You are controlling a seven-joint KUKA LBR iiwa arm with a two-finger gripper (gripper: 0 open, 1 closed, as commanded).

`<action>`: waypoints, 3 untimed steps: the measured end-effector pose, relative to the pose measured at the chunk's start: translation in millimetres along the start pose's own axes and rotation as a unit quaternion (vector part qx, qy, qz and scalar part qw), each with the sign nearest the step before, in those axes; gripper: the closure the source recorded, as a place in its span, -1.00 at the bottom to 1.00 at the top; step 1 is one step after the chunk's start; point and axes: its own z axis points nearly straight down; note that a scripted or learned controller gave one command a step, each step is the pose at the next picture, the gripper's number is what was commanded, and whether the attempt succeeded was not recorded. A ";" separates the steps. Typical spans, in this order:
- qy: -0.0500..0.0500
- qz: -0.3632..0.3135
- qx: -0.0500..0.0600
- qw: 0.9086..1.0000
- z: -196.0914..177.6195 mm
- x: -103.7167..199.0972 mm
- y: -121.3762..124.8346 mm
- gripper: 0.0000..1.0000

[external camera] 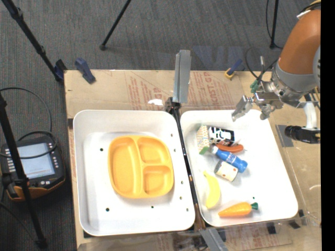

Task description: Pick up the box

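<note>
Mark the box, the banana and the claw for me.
box (226,171): camera view, on its pale top face.
banana (212,191): camera view, mid-body, right bin.
claw (252,109): camera view, midway between its fingertips, above the right bin's far edge.

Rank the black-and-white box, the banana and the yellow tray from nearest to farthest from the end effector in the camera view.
From the end effector at the right bin's far edge:
1. Black-and-white box, right bin, far end.
2. Banana, right bin, near side.
3. Yellow tray, left bin.
</note>
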 end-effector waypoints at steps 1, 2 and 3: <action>0.000 0.138 0.002 0.990 81.5 42.8 5.4 -1.00; 0.000 0.166 -0.005 0.986 145.4 23.6 -13.4 -1.00; 0.000 0.166 -0.004 0.986 136.7 22.7 -13.3 1.00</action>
